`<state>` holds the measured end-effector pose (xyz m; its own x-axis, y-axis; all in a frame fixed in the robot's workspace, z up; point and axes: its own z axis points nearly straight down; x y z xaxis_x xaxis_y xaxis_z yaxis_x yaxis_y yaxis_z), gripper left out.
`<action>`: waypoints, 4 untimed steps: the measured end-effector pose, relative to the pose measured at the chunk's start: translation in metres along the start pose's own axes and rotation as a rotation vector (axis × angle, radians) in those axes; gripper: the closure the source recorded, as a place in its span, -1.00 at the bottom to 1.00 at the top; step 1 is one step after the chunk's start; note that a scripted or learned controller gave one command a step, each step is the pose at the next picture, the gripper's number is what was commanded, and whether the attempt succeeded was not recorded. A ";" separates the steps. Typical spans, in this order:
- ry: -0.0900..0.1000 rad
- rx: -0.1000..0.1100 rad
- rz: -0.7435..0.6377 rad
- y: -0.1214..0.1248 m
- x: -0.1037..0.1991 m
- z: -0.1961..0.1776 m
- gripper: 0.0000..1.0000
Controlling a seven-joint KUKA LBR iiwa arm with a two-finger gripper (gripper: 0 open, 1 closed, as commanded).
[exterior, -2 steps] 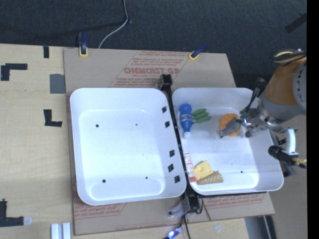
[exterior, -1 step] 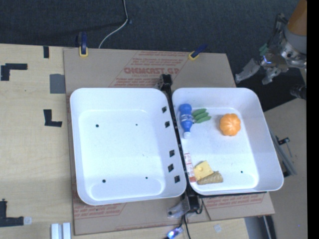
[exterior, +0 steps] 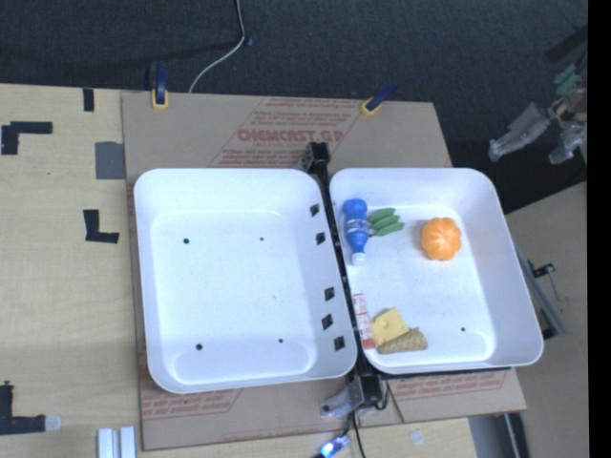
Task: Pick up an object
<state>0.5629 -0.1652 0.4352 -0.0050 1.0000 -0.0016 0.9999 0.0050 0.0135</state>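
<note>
The right bin (exterior: 496, 256) holds several small objects. An orange fruit (exterior: 440, 239) lies toward its back right. A blue and clear bottle (exterior: 355, 225) rests against the bin's left wall, with a green pea pod (exterior: 385, 221) touching it on the right. Near the front left are a yellow cheese wedge (exterior: 387, 326) and a tan, speckled piece (exterior: 403, 343) right beside it. My gripper (exterior: 539, 134) hangs well outside the bin, above the dark floor past its back right corner, far from every object.
The left bin (exterior: 153, 284) stands beside the right one, joined by a black clip strip (exterior: 329, 256). Both sit on a cardboard sheet (exterior: 277, 132) on the wooden bench. A white cable (exterior: 224, 55) runs across the back.
</note>
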 end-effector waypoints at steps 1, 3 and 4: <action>-0.001 0.013 0.003 0.003 -0.002 0.001 1.00; 0.002 0.023 0.001 0.015 0.113 0.129 1.00; 0.002 0.015 0.002 0.013 0.122 0.123 1.00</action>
<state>0.5770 -0.0431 0.3123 -0.0026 1.0000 0.0001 1.0000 0.0026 -0.0018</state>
